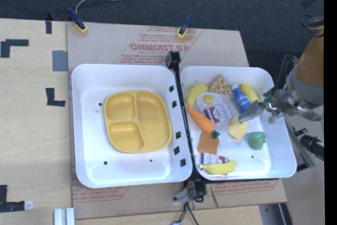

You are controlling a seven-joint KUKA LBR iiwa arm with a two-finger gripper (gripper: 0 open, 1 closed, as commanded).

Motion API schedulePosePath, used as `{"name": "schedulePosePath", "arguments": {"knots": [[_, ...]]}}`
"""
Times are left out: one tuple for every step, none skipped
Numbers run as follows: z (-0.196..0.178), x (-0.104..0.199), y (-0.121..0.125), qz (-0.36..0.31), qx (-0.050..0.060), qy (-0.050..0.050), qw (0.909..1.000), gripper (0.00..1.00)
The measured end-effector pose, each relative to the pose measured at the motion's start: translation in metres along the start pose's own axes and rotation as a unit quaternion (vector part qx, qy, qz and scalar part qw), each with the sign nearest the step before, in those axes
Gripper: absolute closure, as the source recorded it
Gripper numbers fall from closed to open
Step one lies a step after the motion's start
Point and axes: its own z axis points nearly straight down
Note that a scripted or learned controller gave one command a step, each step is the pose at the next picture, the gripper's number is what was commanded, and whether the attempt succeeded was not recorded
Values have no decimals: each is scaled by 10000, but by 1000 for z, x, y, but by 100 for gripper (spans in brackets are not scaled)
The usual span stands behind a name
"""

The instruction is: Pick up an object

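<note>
Reaching seemed the step in hand: the gripper hung low over the right bin, near its right wall, just beside a pale yellow wedge and blue bottle; whether it was released or clenched I cannot tell. Next it probably needed to settle squarely on the wedge. A green piece crowded that side; the left bin held a yellow tray
</note>
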Motion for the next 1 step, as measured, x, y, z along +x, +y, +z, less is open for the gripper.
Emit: {"name": "schedulePosePath", "arguments": {"knots": [[146,46,12,-3,-23,5,10000,0]]}}
